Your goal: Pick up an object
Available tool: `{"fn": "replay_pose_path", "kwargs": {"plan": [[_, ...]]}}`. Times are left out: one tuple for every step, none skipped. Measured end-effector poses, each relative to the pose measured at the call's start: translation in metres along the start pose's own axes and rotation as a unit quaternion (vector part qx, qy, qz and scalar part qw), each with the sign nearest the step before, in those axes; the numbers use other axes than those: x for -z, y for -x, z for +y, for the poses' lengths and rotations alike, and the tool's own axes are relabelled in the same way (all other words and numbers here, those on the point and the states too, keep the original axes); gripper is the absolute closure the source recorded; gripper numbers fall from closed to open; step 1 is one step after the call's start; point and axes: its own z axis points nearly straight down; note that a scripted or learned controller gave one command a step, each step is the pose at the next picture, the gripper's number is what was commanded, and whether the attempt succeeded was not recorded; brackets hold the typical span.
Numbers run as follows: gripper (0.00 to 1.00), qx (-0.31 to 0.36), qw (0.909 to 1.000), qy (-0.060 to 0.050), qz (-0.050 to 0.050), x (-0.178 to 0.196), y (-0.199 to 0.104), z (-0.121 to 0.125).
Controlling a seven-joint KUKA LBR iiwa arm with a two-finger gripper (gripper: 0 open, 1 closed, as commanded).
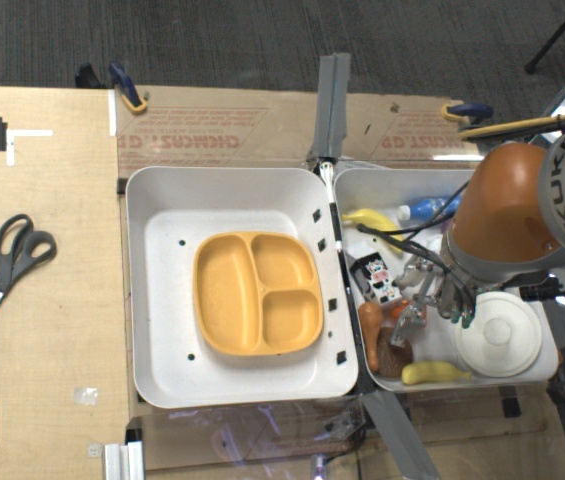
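overhead, tool (417, 313) above brown object (394, 356)

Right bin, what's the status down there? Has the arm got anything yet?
Gripper low in right bin, nothing seen held. Hot dog and banana beside it. White lid crowds its right.

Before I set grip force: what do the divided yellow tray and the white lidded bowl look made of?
Divided yellow tray: likely moulded plastic, matte, with soft rounded ridges and even colour. White lidded bowl: glossy, with bright highlights on the lid; ceramic or hard plastic, can't tell which.
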Motion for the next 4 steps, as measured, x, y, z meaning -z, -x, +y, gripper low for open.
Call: {"fn": "replay_pose_path", "kwargs": {"plan": [[0.00,-0.107,0.9943,-0.001,0.000,0.065,0.056,-0.065],[0.00,-0.051,0.9987,0.000,0.001,-0.001,0.033,-0.006],[0.00,-0.097,0.9953,-0.001,0.002,-0.002,-0.036,-0.024],[0.00,-0.193,0.9812,-0.001,0.000,0.016,0.086,0.007]]}}
